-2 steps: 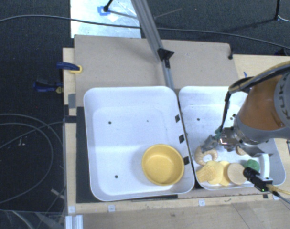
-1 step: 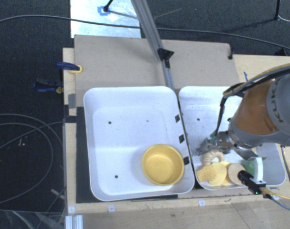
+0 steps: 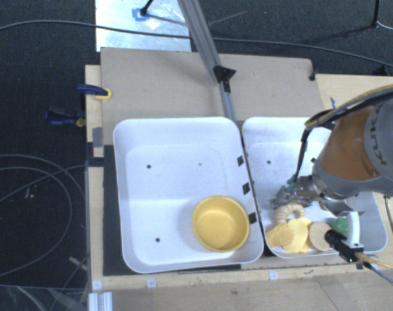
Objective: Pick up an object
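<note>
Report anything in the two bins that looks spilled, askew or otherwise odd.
Nothing looks spilled or damaged. The yellow bowl sits upright in the left bin. The small items are bunched in the near corner of the right bin, where the gripper hangs just above them.

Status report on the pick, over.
Gripper low in right bin, over the pile of yellow pieces. Nothing seen held. Yellow bowl sits in left bin.

Only partial lettering readable: dark letters "KU" on the grey arm [image 3: 384,135], at the right edge over the right bin [image 3: 264,148]. The rest is cut off. No other text, labels or numbers legible.
</note>
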Controlling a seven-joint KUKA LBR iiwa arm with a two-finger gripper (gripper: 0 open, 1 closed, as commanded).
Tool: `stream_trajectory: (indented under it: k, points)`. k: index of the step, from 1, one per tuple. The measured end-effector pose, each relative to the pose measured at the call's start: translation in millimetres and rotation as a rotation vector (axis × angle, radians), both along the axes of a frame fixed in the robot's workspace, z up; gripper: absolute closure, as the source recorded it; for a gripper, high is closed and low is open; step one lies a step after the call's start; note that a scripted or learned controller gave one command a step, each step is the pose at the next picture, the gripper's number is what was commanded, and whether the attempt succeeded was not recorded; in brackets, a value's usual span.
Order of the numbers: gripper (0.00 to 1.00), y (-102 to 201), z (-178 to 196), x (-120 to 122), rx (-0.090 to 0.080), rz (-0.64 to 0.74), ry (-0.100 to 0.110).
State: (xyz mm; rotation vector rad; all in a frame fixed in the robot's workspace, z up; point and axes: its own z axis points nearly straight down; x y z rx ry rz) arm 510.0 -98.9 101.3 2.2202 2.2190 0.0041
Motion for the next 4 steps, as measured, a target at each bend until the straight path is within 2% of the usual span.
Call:
stream_trajectory:
  k: [1, 3, 4]
  points:
    - [1.00, -3, 45, -3, -0.001, 0.003, -0.002]
    - [1.00, -21, 145, 8, -0.002, 0.005, -0.003]
    - [1.00, 39, 150, 3, 0.003, 0.012, 0.001]
